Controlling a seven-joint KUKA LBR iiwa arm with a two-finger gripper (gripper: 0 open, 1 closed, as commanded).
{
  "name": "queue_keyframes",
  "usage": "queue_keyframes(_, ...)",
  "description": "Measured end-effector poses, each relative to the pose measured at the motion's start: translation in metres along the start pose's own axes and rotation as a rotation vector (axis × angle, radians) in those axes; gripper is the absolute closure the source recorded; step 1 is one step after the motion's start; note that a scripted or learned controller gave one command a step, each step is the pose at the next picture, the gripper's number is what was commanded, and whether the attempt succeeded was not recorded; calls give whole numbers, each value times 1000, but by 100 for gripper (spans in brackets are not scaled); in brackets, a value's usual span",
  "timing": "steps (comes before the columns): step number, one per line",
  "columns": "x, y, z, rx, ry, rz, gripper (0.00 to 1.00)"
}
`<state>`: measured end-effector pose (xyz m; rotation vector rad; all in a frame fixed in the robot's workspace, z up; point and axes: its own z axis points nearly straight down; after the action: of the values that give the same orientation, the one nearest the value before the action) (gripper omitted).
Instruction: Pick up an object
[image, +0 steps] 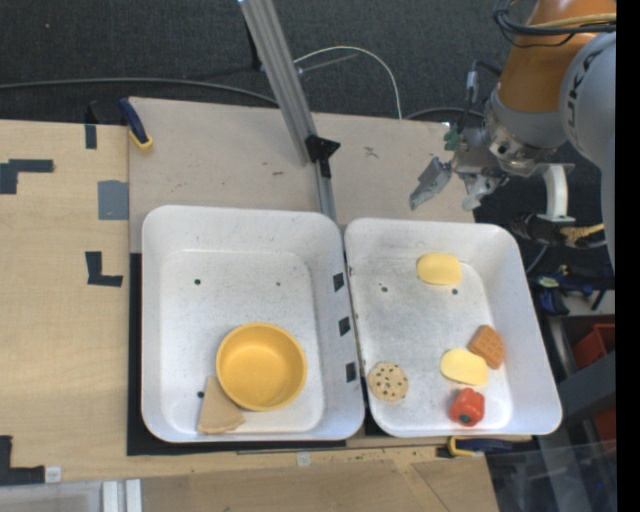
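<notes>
The left bin (160, 300) holds a yellow bowl (261, 365) with a tan wedge (215, 412) at its near-left side. The right bin (520, 330) holds a cookie (387, 381), two yellow pieces (438, 268) (464, 366), an orange cracker (488, 345) and a red piece (467, 406). The gripper (450, 183) hangs above the right bin's far edge, fingers apart and gripping nothing, so this looks like the approach; next it should descend onto one piece, likely the far yellow one.

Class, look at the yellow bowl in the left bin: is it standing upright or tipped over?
Upright. The yellow bowl shows its full round rim and hollow inside facing up, resting on the floor of the left bin.
</notes>
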<state>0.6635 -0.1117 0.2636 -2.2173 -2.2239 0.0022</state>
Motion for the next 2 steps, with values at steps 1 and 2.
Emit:
queue_keyframes(1,0,0,0,0,-1,0,0)
queue_keyframes(2,9,-6,59,6,0,1,0)
